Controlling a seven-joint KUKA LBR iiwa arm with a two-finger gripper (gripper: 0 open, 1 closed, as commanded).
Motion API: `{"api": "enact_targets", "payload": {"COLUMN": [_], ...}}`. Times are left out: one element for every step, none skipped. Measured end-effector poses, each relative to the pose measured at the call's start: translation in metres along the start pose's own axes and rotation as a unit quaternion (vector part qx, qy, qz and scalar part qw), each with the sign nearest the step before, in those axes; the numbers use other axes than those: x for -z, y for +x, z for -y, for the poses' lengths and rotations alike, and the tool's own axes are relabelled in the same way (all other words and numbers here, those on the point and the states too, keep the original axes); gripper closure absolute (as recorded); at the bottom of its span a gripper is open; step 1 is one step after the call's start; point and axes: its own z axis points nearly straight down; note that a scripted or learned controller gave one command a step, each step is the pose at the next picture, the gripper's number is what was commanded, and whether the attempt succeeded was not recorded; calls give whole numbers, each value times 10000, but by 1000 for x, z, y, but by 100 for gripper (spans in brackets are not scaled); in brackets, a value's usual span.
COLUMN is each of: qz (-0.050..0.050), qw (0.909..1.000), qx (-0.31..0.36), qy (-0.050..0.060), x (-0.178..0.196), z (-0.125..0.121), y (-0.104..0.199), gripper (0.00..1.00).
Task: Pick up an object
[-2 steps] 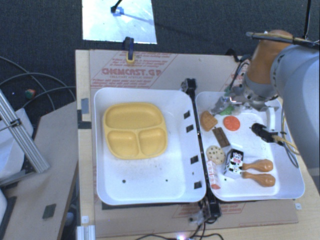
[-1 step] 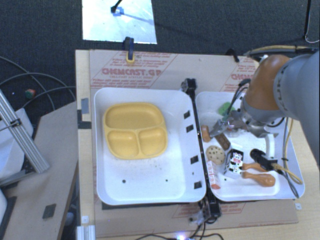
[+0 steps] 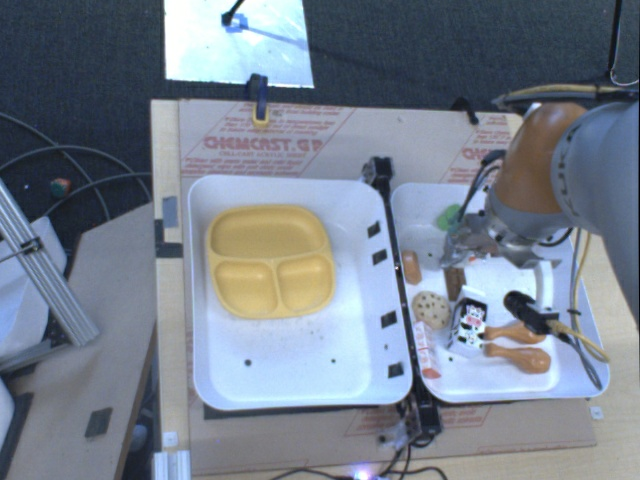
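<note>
Object for picking is most likely the small brown stick-shaped piece (image 3: 453, 282) in the right bin (image 3: 575, 383), since the end effector (image 3: 457, 255) hangs just above it, close to the left side of that bin. I cannot tell if the end effector is apart or together, because the wrist hides it. The piece looks light and stiff, and rather narrow, so I judge it best to take it across its short width, near the middle; it may roll or slip away if touched off-centre.

The right bin holds several small things close together: a cookie with dark spots (image 3: 432, 309), a small white box with a printed picture (image 3: 466, 326), two tan pieces shaped like drumsticks (image 3: 518, 346), a thin red and white tube (image 3: 427, 351) along the left wall, a short orange piece (image 3: 411, 266), and something green (image 3: 450, 215) on the far side, partly behind the arm. These neighbours could be pushed by a wide approach.

The left bin (image 3: 300, 378) holds a yellow divided plate (image 3: 270, 259) with three compartments, lying flat in its far half. Both bins stand on the tabletop (image 3: 330, 128).
</note>
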Motion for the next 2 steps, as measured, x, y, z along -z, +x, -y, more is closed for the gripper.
{"api": "enact_targets", "payload": {"qz": [-7, -1], "qw": [10000, 10000], "qx": [-4, -3], "qy": [38, 23], "x": [-12, -11], "z": [34, 48], "y": [17, 11], "gripper": [100, 100]}}
